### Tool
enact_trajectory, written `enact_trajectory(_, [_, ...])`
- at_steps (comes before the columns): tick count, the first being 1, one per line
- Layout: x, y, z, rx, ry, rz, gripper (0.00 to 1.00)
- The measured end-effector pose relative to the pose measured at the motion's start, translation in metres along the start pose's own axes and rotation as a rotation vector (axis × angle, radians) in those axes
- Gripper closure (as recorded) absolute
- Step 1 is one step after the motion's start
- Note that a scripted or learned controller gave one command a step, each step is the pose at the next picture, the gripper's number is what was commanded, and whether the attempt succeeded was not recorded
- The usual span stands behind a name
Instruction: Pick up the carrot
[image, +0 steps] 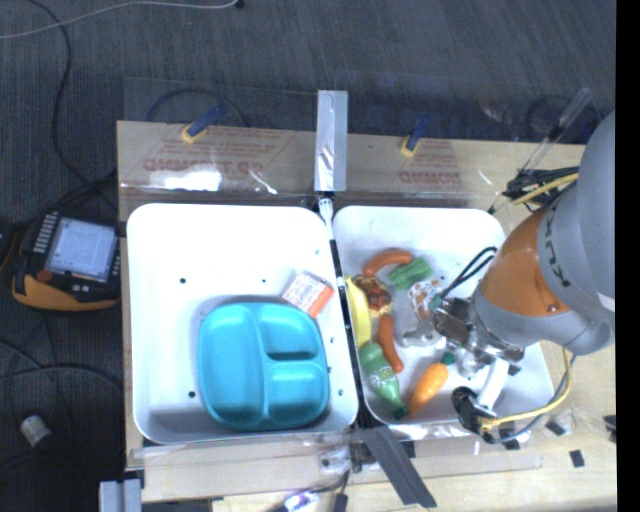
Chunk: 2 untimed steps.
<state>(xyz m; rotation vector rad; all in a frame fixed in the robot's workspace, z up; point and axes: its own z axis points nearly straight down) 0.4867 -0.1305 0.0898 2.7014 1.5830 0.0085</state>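
We see the gripper (478, 372) low in the right bin (520, 385), just to the right of the carrot (429, 384). We cannot tell how it is set, and the carrot does not look held. The carrot lies near the front of that bin, tilted. Both white bins sit on a wooden surface (250, 150) over a dark carpet (60, 100). Next to the carrot are a banana (358, 310), a green toy vegetable (382, 375) and a sausage (387, 260). The left bin (160, 300) holds a blue tray (263, 365) and a small orange box (307, 293).
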Motion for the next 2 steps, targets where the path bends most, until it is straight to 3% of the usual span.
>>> enact_trajectory(1, [0.018, -0.012, -0.136, 0.013, -0.002, -0.258, 0.0])
enact_trajectory(2, [-0.013, 0.004, -0.094, 0.016, -0.001, -0.241, 0.0])
